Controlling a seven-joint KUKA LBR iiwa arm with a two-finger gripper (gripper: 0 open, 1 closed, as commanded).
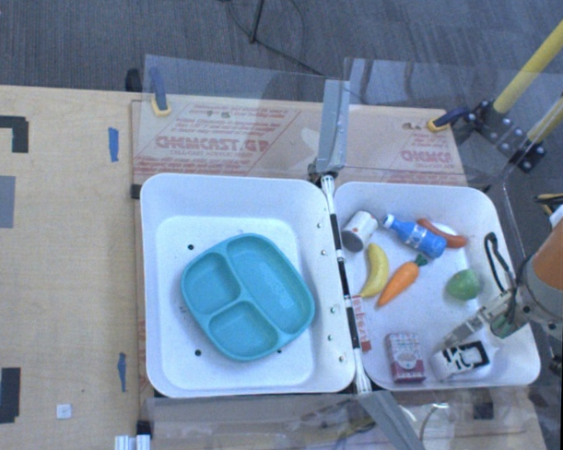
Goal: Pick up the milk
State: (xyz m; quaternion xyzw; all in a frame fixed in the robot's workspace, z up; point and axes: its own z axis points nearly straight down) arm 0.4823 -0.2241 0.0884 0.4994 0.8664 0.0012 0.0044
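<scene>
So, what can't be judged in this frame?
- Two-finger gripper, camera view: too small and blurred to tell open or shut.
- Small pink-and-white milk carton: its label is too small to read.
- Grey arm with orange band: cut off by the right edge.

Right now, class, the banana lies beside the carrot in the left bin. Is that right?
Not quite. The banana does lie beside the carrot, but both are in the right bin. The left bin holds the teal divided plate. The camera view shows this.
</scene>
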